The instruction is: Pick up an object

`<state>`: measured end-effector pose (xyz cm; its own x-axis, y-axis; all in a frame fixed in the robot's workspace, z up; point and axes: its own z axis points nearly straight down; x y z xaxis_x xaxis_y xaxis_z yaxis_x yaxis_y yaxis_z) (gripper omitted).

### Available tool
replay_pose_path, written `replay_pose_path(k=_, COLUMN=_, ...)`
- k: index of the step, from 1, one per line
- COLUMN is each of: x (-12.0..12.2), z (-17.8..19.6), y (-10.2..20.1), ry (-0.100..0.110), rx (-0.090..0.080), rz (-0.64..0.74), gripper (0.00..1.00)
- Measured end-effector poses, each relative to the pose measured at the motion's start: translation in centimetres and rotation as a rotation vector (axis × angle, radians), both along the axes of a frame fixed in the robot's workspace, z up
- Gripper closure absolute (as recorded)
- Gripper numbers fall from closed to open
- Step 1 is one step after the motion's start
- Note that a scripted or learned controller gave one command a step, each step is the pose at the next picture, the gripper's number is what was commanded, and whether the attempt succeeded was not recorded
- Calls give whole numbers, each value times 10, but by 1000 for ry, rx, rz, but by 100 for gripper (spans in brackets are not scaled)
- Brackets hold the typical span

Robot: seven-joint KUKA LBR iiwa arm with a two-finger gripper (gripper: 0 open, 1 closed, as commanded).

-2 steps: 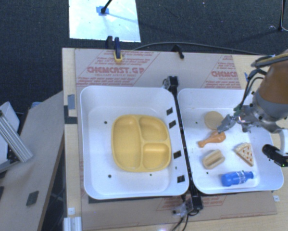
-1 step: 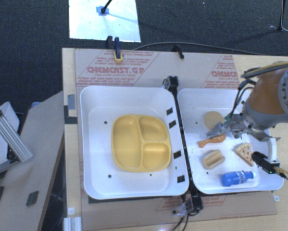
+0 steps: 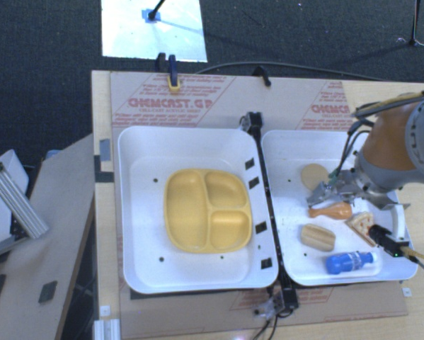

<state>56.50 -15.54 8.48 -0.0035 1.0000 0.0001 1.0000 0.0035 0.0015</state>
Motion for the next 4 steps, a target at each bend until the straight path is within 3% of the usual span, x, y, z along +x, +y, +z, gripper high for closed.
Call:
replay_pose_path(k=1, x=1, z=11, y=0, ry=-3, rx=-1, rz=1, gripper=100)
replay_pose_path(k=3, x=11, z=127, y=-2, ry=-6, rx=-2, rz=1, gripper=100)
replay_pose_path(k=4, x=24, z=139, y=53, ry=-3, rx=1, rz=6, gripper=100)
